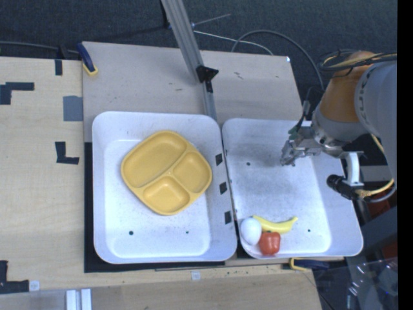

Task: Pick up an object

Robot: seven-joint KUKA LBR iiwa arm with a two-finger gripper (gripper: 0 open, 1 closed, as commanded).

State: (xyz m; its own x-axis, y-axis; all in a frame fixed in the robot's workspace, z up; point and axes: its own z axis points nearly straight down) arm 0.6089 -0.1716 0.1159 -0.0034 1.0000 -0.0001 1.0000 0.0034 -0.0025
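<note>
Light is even and fairly bright, falling from above, with soft, short shadows. The white bin [322, 237] under the claw [288, 157] looks slightly washed out, its speckled floor greyer than its rims. The yellow tray [166, 172], well left of the claw, casts a faint shadow. The picture is coarse and mildly soft; the arm [368, 102] right of the claw looks blurred.
</note>
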